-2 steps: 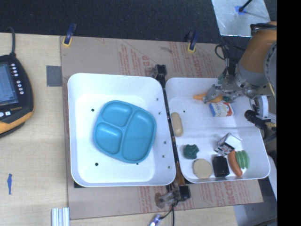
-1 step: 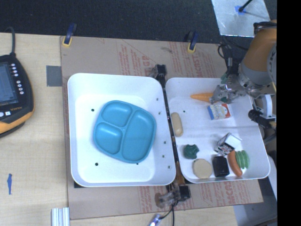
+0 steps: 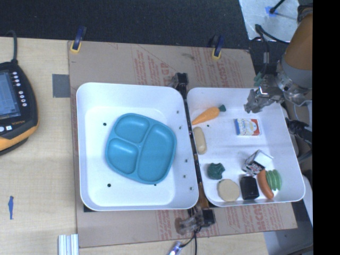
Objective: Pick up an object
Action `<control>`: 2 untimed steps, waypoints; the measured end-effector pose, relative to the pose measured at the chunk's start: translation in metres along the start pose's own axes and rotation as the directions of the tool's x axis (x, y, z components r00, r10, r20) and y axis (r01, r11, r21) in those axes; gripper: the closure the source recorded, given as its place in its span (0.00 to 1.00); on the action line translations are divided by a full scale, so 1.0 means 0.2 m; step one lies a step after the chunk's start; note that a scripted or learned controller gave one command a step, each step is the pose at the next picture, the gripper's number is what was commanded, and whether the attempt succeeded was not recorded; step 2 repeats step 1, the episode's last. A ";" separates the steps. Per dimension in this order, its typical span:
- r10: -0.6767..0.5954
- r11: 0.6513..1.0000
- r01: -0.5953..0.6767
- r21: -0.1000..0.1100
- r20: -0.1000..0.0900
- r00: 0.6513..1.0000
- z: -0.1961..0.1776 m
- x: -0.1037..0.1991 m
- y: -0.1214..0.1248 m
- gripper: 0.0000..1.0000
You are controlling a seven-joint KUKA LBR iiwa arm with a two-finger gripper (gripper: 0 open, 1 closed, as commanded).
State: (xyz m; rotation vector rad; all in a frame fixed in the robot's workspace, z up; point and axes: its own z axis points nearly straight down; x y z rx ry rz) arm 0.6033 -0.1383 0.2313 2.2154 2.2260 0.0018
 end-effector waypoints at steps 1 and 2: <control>0.001 1.000 -0.001 0.004 0.000 1.000 0.01 0.00 -0.01 0.00; 0.001 1.000 -0.001 0.004 0.000 1.000 0.01 0.00 -0.01 0.00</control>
